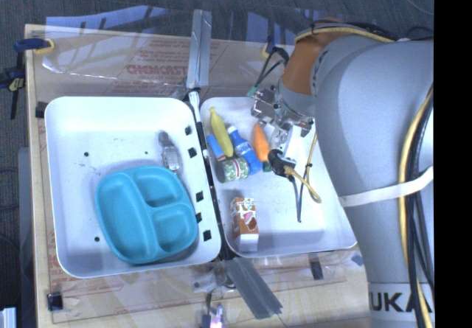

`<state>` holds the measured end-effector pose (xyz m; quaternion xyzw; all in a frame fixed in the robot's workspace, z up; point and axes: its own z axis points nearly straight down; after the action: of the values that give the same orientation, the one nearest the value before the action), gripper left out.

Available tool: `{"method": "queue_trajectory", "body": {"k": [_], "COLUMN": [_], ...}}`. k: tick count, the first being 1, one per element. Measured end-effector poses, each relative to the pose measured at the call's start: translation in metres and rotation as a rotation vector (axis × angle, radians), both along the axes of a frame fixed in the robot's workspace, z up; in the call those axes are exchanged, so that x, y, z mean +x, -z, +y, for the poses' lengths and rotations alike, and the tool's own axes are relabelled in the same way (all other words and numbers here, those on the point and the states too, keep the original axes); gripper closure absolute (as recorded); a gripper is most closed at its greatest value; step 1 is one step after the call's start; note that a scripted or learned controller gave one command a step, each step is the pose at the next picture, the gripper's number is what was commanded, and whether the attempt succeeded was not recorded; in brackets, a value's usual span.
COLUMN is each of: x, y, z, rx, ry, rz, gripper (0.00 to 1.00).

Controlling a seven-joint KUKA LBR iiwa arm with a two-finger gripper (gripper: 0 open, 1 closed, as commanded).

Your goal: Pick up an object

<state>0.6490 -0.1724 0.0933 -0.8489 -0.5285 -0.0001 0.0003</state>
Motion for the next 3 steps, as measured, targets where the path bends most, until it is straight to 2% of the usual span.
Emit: {"method": "queue_trajectory", "body": {"k": [1, 2, 3], "x": [0.001, 0.001, 0.002], "y": [-0.011, -0.01, -0.021], "z": [0.002, 0.003, 0.004], "rx": [0.0, 0.0, 0.0], "ry": [-0.01, -0.012, -0.019], "rz": [0.002, 0.003, 0.003], "gripper": [1.0, 0.0, 1.0]}}
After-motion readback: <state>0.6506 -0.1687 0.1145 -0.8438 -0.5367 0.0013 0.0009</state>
